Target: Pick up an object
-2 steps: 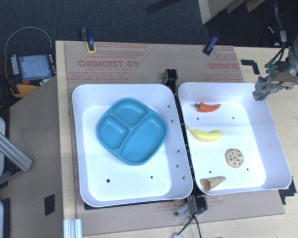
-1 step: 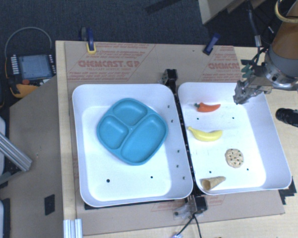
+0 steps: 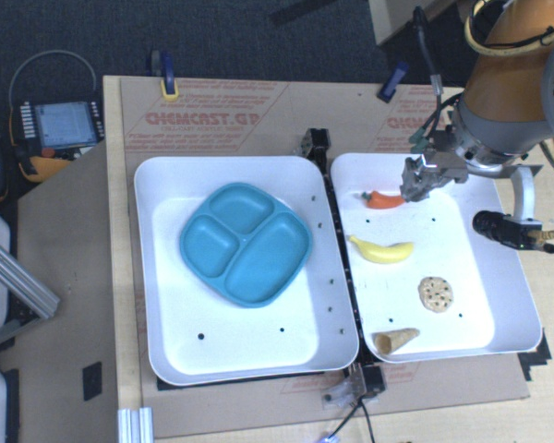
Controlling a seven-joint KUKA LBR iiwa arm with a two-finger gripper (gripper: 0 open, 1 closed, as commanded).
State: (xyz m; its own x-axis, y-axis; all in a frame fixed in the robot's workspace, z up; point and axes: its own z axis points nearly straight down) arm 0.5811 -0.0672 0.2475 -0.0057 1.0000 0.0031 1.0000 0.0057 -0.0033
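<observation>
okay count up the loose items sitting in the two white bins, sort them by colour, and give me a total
Blue: 1, divided plate
Orange: 1, carrot-like piece
Yellow: 1, banana
Tan or brown: 2, cookie and cone
Total: 5

The robot's arm (image 3: 512, 72) is a thick, rounded body, glossy orange on its upper segment and grey below. A yellow cable loops beside the orange part, and thin dark cables run along it. Its two-finger gripper (image 3: 417, 185) is a small, dark grey metal assembly.
</observation>
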